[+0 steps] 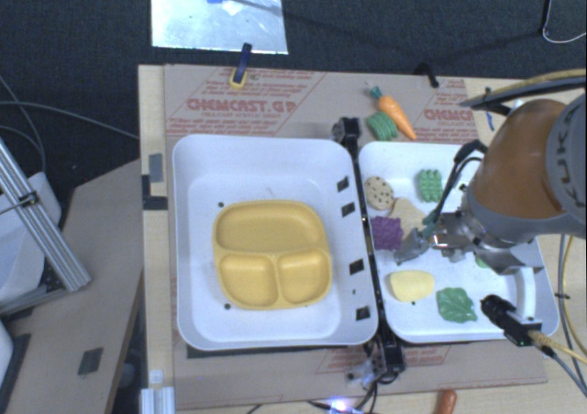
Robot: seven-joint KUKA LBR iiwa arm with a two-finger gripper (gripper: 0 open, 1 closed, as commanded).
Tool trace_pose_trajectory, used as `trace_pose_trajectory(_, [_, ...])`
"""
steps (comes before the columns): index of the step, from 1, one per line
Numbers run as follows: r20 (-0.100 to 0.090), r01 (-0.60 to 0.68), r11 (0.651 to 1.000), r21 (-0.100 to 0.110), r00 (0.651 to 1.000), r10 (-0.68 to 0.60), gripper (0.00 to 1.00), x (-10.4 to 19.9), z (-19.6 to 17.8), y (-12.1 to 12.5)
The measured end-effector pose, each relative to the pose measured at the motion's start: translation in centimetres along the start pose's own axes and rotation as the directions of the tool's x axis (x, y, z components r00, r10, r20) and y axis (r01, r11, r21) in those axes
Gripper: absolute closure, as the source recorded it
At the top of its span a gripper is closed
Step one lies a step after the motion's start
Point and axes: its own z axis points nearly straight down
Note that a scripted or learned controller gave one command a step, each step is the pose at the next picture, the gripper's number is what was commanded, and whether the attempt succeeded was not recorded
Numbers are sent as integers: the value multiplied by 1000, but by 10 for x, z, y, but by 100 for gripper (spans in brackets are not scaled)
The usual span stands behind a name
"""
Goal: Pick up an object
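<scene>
The arm's bulk hides much of the right bin (550, 316); the gripper (424, 240) hangs low inside it, and whether it is parted or grips anything cannot be made out; just left of it lies a purple grape bunch (386, 232), a cookie (378, 191) beyond; below it a pale yellow piece (412, 285) and a green leaf (456, 304); far left, the other bin (188, 238) holds a yellow divided tray (271, 251).

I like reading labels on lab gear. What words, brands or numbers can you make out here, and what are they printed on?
"CHEMCAST GP": red print on the brown board under the bins, above the left bin.
Second red print on the board above the right bin: partly covered, unreadable.
Letters on the arm's grey housing: cut off, unreadable.
</scene>
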Motion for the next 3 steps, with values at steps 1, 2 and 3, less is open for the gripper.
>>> trace_pose_trajectory(1, [-1, 7, 1000, -7, 1000, -7, 0, 19, -63, 2])
trace_pose_trajectory(2, [1, -3, 1000, 5, 1000, 3, 0, -24, 4, -1])
trace_pose_trajectory(3, [0, 5, 1000, 1, 1000, -5, 0, -10, 0, 0])
